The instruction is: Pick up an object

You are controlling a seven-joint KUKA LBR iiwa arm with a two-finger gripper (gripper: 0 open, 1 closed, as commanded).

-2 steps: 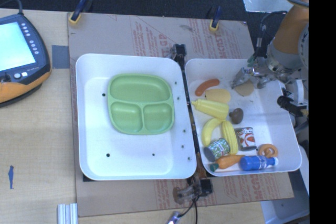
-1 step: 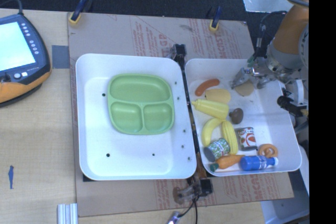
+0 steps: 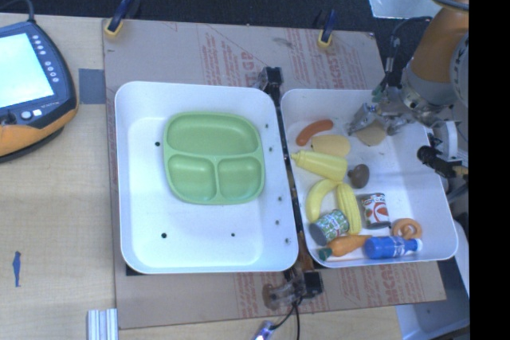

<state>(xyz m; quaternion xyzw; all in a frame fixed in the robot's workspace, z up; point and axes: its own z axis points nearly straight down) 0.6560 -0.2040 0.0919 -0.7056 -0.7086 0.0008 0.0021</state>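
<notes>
Green plate [image 3: 214, 157] in left bin [image 3: 131, 171]

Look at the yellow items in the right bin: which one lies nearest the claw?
The pale yellow piece beside the sausage; the squash, banana and corn lie farther from the claw.

pale green plate [image 3: 213, 156], white bins [image 3: 135, 171], yellow bananas [image 3: 333, 199], orange carrot [image 3: 351, 245], blue bottle [image 3: 390, 248].
</notes>
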